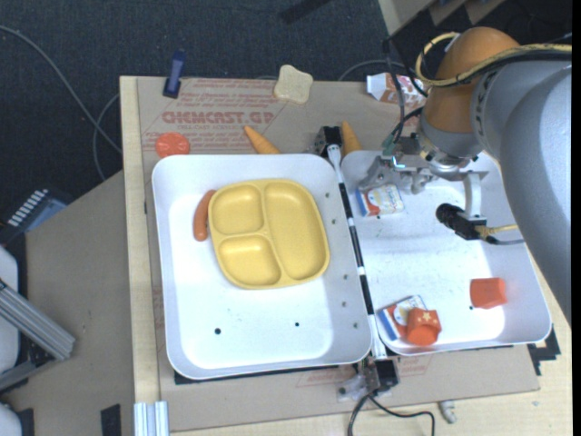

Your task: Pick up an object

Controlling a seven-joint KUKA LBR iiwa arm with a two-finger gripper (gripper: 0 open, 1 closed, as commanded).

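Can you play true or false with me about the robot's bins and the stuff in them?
1. The yellow plate sits in the left bin. True.
2. The yellow plate has two sections. False: it has three.
3. A hot dog lies right beside the plate, on its left. True.
4. The orange block is in the left bin. False: it is in the right bin, near its right edge.
5. The gripper is over the left bin. False: it is over the far end of the right bin, next to a small packet.
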